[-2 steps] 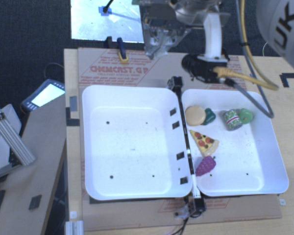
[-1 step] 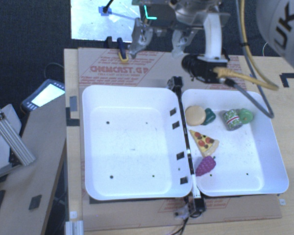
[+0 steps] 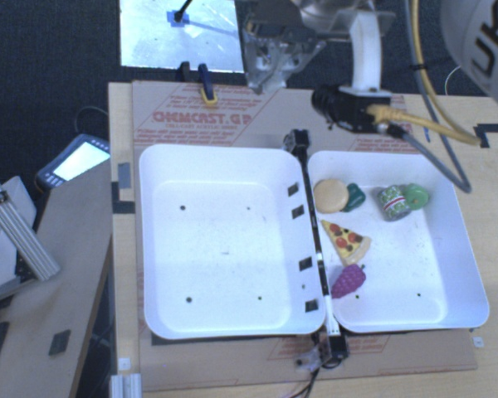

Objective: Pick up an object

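We see the arm [image 3: 481, 23] cut off top right; hand [image 3: 266, 69] fingers too blurred to read; green toy [image 3: 353, 196] half hidden behind the cookie [image 3: 330, 195].

From my seat the picture is evenly and fairly brightly lit from above. The two shallow white plastic bins [image 3: 224, 247] come close to washing out, and I read their walls only by faint grey shading. A soft shadow lies along the left bin's near edge. The shiny silver metal sheet [image 3: 178, 23] at the top throws back a pale glare. The grey arm housing [image 3: 481, 23] at upper right is large and blurred, out of focus. The dark blue floor [image 3: 41, 48] looks grainy, and overall sharpness is modest.
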`<state>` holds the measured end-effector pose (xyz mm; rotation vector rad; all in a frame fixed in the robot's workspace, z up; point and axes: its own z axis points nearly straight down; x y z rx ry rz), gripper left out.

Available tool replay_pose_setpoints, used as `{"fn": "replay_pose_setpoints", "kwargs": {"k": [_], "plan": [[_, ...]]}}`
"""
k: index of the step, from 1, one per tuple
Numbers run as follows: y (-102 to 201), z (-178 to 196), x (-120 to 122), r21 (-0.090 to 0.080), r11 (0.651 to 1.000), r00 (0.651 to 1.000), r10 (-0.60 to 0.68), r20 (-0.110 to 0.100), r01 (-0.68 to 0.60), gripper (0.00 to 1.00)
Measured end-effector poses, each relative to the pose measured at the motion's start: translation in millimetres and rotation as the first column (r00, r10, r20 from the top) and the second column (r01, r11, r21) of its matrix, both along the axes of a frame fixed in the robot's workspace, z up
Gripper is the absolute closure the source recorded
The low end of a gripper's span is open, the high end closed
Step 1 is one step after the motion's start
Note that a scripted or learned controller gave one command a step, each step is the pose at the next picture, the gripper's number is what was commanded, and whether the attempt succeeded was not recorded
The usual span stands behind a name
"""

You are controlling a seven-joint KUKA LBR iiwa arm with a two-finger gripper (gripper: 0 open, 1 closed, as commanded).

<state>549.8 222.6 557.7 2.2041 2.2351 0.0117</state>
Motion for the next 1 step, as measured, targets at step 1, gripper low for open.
{"fn": "replay_pose_setpoints", "kwargs": {"k": [1], "plan": [[12.0, -187.8, -59.5, -0.010, 1.000, 1.000, -0.007, -0.024, 0.007, 1.00]]}}
